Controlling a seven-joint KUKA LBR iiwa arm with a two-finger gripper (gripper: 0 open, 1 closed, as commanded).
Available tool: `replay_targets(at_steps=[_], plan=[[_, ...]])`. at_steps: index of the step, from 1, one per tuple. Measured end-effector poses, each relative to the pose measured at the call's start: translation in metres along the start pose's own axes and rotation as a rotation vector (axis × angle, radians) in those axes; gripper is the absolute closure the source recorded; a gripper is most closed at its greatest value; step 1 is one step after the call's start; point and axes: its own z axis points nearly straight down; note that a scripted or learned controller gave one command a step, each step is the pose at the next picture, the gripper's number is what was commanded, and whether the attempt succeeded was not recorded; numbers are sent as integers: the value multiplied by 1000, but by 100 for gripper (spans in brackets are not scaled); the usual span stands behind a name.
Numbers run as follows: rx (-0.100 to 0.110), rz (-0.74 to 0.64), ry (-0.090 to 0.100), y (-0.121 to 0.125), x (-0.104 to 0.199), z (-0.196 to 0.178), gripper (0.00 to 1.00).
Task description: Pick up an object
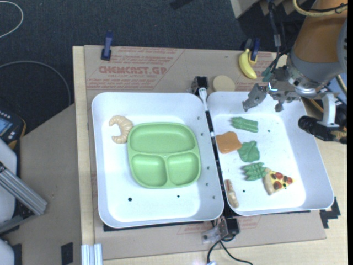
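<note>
The arm (322,32) is cut off by the frame's upper right corner. At lower centre, a small brown item (231,194) against the right bin's wall (219,173) is too small to identify.

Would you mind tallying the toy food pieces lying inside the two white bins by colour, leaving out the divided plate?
Green: 3, a flat piece, a leafy piece, a third piece
Orange: 1, a toast-like piece
Tan or beige: 2, croissant, small brown piece
Yellow with red: 1, pizza slice
Total: 7
</note>
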Motion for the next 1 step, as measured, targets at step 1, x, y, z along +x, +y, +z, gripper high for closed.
replay_targets(at_steps=[1], plan=[[2,-11,5,-16,111,-10,0]])
